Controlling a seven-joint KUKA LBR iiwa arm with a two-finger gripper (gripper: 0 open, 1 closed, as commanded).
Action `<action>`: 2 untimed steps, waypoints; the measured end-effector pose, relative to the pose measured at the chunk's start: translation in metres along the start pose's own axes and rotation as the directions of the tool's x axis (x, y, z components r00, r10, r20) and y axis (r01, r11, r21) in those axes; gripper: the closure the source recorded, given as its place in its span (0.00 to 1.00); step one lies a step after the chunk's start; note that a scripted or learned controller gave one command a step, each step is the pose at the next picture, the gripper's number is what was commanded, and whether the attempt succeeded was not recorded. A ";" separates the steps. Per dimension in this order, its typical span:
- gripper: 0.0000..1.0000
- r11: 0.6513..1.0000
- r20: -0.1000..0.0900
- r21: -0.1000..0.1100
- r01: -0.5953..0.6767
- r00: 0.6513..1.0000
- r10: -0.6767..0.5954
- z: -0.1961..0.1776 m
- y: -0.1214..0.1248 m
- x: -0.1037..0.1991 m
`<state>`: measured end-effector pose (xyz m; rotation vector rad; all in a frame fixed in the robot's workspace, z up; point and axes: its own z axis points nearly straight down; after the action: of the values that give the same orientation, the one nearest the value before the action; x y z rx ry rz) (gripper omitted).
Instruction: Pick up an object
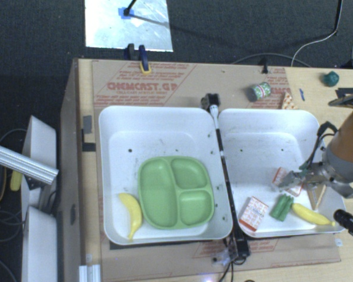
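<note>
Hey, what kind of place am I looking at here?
Probably a robotics lab bench: a robot arm reaching over two white bins of toy-like items, such as a banana, with loose cables on dark carpet.

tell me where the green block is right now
The green block lies in the right bin near its front edge, between the small red-and-white box and a banana.

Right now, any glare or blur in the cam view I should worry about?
Camera view: strong glare off the shiny sheet on the floor; both bins evenly lit, soft shadows only; the gripper area looks blurred; green tray and bananas reasonably sharp.
</note>
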<state>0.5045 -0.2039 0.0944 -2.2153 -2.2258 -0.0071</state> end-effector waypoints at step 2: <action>1.00 1.000 0.007 -0.005 -0.001 1.000 0.001 -0.116 -0.016 -0.003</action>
<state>0.4886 -0.2071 0.2107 -2.2217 -2.2306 -0.0047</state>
